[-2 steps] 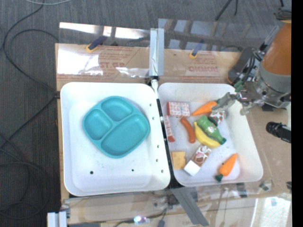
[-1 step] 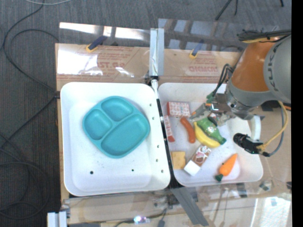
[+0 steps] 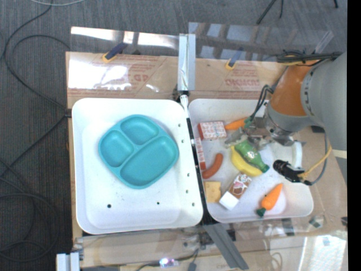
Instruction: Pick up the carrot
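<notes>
The arm point(image 3: 316, 95) reaches in from the right, bent downward; its orange band sits above the wrist; gripper point(image 3: 251, 133) low, pointing left.

Dark grey carpet floor point(image 3: 34, 151), black cables point(image 3: 22, 55) looping across it at left, tripod legs point(image 3: 276, 1) at top right, brown cardboard-covered bench point(image 3: 130, 75), even bright lighting

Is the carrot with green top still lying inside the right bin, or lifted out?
Lying inside. The carrot rests on the right bin's floor, apart from the gripper.
</notes>
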